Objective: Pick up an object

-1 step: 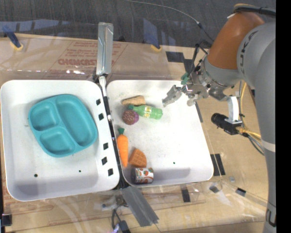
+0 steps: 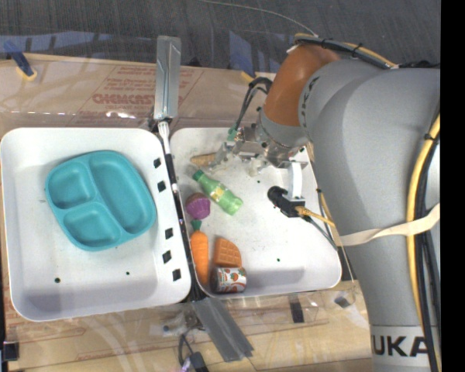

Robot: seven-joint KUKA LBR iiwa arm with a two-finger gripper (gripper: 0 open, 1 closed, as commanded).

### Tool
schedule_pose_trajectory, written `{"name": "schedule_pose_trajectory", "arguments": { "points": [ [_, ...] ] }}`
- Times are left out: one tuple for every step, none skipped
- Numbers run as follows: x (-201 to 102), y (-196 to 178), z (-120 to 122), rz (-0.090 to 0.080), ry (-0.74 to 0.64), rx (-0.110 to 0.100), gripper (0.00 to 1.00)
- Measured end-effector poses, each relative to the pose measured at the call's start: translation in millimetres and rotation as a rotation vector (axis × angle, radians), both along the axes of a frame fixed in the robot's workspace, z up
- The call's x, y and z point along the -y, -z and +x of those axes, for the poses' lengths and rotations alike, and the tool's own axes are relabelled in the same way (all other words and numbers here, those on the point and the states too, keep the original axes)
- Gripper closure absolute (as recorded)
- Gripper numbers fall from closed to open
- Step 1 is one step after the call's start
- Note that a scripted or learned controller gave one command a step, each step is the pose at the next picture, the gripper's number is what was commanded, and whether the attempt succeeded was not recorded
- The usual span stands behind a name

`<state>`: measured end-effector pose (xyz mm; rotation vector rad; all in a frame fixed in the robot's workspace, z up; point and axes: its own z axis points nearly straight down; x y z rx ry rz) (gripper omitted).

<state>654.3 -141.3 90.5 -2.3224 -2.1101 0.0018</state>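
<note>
My gripper (image 2: 238,147) hangs low over the back of the right bin (image 2: 314,266), reaching in from the right under the orange band (image 2: 291,84). Just left of it lies a small tan piece (image 2: 204,160). A green bottle (image 2: 218,192) lies tilted in front of that. Further toward the near edge are a purple toy (image 2: 198,206), a carrot (image 2: 199,253), an orange wedge (image 2: 227,252) and a small can (image 2: 229,280) on its side. Nothing is visibly held.
The left bin (image 2: 31,285) holds a teal divided plate (image 2: 101,198). A metal divider (image 2: 167,84) runs between the bins. The grey arm (image 2: 372,153) covers the right bin's right side, and a black fitting (image 2: 284,201) sits below the wrist.
</note>
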Motion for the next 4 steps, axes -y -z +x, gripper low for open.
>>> {"name": "schedule_pose_trajectory", "arguments": {
  "points": [
    [-49.3, -1.1, -52.5, 0.0, -0.142, 0.0, 0.0],
    [-48.5, -11.3, -52.2, 0.0, -0.145, -0.001, 1.0],
    [-38.1, -0.8, -53.0, -0.002, 0.04, 0.0, 1.0],
    [-5.5, -1.1, -47.3, -0.002, 0.613, 0.0, 1.0]
  ]
}}
